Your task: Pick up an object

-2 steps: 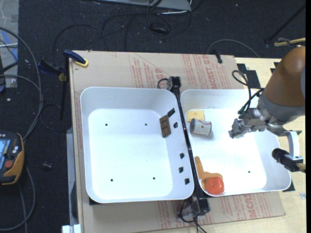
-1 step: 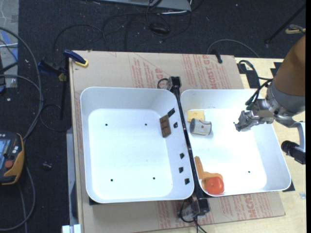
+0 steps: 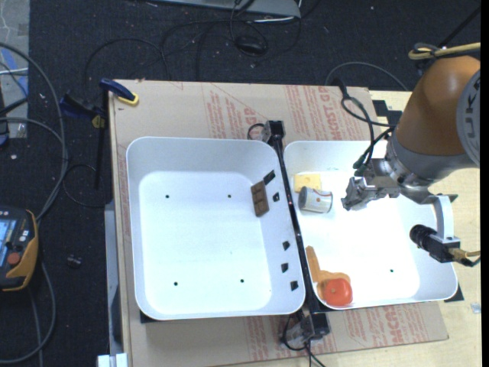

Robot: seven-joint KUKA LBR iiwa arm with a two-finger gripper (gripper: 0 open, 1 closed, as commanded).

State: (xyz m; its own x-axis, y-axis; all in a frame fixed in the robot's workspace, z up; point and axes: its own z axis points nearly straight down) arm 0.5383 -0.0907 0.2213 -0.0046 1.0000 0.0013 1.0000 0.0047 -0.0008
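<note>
Hovering over the right bin point(image 3: 428, 293), I hang my gripper point(image 3: 357, 195) just right of a small metal cup point(image 3: 314, 199) that lies on its side near the bin's upper left corner. That cup is my nearest target: it sits to the gripper's left, close but apart from it, its long axis running roughly left to right across the bin floor, its open end seemingly toward me. Whether my gripper is open or closed I cannot tell from this angle; nothing visible sits in it. Touching the cup's upper edge is a pale yellow block point(image 3: 309, 180), soft-looking and matte like a sponge. Well apart, at the bin's lower left, rests a round red ball-like piece with an orange handle point(image 3: 330, 284). A small brown bar point(image 3: 260, 200) leans against the left bin's point(image 3: 153, 205) right wall. Both bins are smooth white plastic.
</note>
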